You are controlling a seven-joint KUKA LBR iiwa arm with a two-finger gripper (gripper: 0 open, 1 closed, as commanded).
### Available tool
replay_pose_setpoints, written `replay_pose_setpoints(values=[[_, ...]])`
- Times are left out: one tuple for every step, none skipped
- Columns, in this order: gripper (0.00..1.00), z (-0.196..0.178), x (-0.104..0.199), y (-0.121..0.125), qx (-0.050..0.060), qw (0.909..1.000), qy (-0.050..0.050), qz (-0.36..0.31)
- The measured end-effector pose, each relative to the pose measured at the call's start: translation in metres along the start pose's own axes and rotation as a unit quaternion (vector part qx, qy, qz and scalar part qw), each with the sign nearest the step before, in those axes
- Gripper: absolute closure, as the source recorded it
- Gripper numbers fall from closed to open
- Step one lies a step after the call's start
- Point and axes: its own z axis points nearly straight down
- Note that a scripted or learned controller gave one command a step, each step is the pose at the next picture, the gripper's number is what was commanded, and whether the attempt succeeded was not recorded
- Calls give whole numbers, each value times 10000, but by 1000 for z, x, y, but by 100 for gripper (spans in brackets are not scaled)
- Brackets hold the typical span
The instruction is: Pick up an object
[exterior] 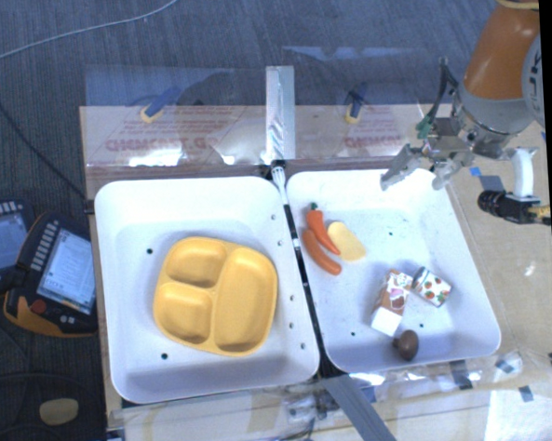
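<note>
One grey arm [503, 52] hangs its claw [415, 173] spread wide, empty, over the right bin [464, 250].

The bench [512, 275] carries two shallow white bins side by side, touching along their inner rims. The left bin [118, 225] and the right bin [466, 278] sit below taped clear plastic sheeting [186, 127].

1. The left bin [121, 271] holds a sectioned plate [215, 293].
2. In the right bin [466, 278], two toy carrots [319, 240] lie by the dividing wall, a potato-like piece [346, 240] touching them.
3. Nearer the front sit two small cartons [406, 295] and a dark round object [406, 345].
4. The pincer [415, 169] is above the right bin's rear edge.
</note>
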Motion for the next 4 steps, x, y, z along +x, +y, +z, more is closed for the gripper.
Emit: replay_pose_setpoints(values=[[0, 121, -6, -117, -126, 9995, -32, 286], [0, 129, -2, -124, -340, 9979, -103, 542], [0, 131, 1, -127, -428, 9971, -150, 614], [0, 131, 0, -127, -424, 9976, -148, 524]])
